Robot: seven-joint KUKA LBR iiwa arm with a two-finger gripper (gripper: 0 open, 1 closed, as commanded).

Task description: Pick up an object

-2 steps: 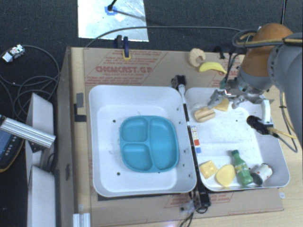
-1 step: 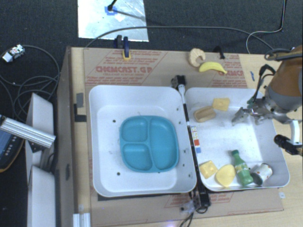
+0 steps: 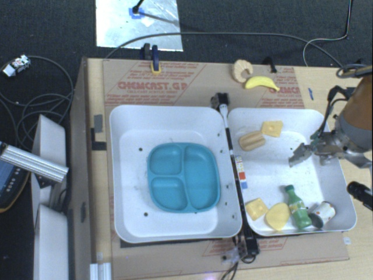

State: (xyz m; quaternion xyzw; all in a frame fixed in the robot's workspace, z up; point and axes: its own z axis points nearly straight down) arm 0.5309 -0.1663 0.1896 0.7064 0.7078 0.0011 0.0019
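The right bin holds several small things. A tan roll and a yellow square block lie near its far left. Along the front edge sit a yellow wedge, a rounded yellow piece, a green bottle lying down and a small white and black cylinder. My gripper hovers over the bin's right middle, open, with nothing between its fingers. It is above bare bin floor, up and right of the bottle.
A blue divided plate lies in the left bin. A banana and a tan ring-shaped piece rest on the cardboard behind the right bin. Cables run across the back and left.
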